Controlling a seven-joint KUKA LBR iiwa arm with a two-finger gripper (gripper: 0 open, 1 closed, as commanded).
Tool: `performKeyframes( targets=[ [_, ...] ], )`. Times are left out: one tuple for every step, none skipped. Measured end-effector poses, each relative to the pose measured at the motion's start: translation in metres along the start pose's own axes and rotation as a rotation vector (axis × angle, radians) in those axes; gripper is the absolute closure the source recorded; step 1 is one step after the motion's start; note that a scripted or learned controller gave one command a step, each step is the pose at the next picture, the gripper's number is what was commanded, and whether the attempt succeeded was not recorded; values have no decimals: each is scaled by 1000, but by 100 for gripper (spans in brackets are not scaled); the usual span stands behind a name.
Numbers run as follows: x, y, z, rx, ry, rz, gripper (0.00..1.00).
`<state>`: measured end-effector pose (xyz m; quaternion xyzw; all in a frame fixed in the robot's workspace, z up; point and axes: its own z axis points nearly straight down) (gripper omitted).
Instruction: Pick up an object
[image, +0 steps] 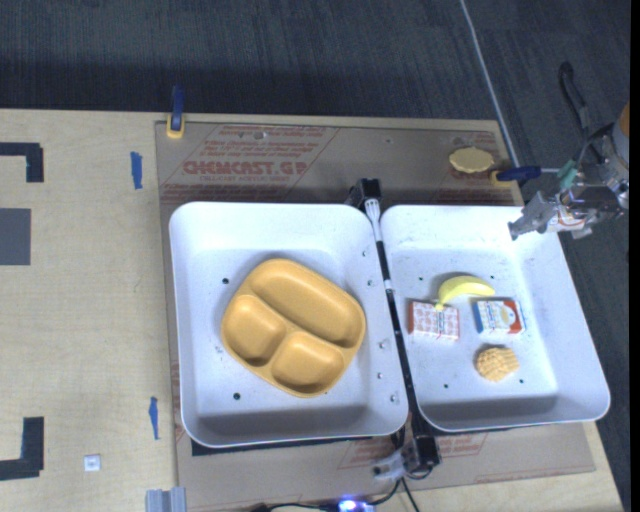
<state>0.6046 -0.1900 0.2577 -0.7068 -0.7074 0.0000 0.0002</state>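
- Two shallow white bins sit side by side on a cardboard sheet (260, 160) laid over the pale wooden worktop (80, 330), seen from above at a slant.
- The left bin (190, 250) holds a yellow three-compartment tray (292, 326), lying at an angle across the bin floor.
- The right bin (560, 300) holds four small items grouped near its centre: a yellow toy banana (463, 289), a red-and-white carton (434, 321) just below and to the left of it, a blue-and-white carton (497, 316) to the right, and a round golden cookie-like piece (496, 363) nearest the front wall.
- The banana touches or nearly touches both cartons; the cookie-like piece lies a little apart from them.
- The hand (528, 222) hangs over the far right corner of the right bin, at the rim, well apart from the four items.
- Whether the hand is spread or closed cannot be told from this angle; nothing is visible in it.
- Wiring and a blue fitting (520, 173) show on the wrist behind the hand at the right edge of the picture.
- A flat tan disc (471, 160) rests on the cardboard beyond the right bin, just left of the blue fitting.
- A black clamp (368, 190) joins the bins at the far end of their shared wall.
- Blue tape marks (136, 170) and black markings (24, 160) dot the worktop to the left.
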Motion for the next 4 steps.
performKeyframes(
  targets=[
    [-25, -17, 154, 5, 12, -4, 0],
    [-25, -16, 143, 1, 11, -4, 100],
    [58, 7, 105, -3, -1, -1, 100],
    [130, -80, 43, 2, 1, -1, 100]
  ],
)
